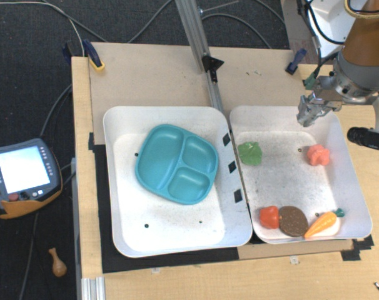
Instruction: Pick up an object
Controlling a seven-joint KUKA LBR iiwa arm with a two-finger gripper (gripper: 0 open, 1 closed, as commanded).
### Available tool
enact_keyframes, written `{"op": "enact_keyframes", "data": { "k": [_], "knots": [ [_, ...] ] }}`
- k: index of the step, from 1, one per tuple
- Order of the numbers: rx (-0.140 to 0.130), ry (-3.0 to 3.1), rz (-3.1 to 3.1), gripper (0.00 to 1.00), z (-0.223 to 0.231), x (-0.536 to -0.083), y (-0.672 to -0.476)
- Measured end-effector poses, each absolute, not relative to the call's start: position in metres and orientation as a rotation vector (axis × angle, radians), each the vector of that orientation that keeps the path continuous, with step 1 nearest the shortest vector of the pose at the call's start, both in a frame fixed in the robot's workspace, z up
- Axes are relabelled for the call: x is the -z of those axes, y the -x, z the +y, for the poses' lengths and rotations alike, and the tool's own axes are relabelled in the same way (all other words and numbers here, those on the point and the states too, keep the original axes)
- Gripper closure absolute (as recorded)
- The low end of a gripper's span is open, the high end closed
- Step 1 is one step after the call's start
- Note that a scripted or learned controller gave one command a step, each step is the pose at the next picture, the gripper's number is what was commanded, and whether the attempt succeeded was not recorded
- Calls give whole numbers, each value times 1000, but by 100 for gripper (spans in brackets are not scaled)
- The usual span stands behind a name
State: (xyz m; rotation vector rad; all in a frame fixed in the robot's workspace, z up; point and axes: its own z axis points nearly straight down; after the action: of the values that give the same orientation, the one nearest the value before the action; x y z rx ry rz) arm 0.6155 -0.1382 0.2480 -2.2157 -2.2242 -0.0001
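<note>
The right bin [347, 167] holds a green leafy toy [250, 153] at its upper left and a pink toy [318, 155] at its upper right. Along its near edge lie a red pepper [269, 217], a brown round patty [293, 220] and an orange carrot [321, 224]. My gripper [307, 115] hangs over the bin's far edge, above and left of the pink toy. Nothing shows between its fingers.
The left bin [124, 230] carries a teal divided plate [177, 163]. A metal pole [199, 36] slants down to the gap between the bins. A teach pendant [22, 177] lies off the bench at the left.
</note>
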Motion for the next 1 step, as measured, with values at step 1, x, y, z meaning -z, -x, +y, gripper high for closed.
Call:
{"op": "enact_keyframes", "data": {
  "k": [1],
  "knots": [
    [-1, 2215, -2223, 100, -99, -247, -588]
  ]
}}
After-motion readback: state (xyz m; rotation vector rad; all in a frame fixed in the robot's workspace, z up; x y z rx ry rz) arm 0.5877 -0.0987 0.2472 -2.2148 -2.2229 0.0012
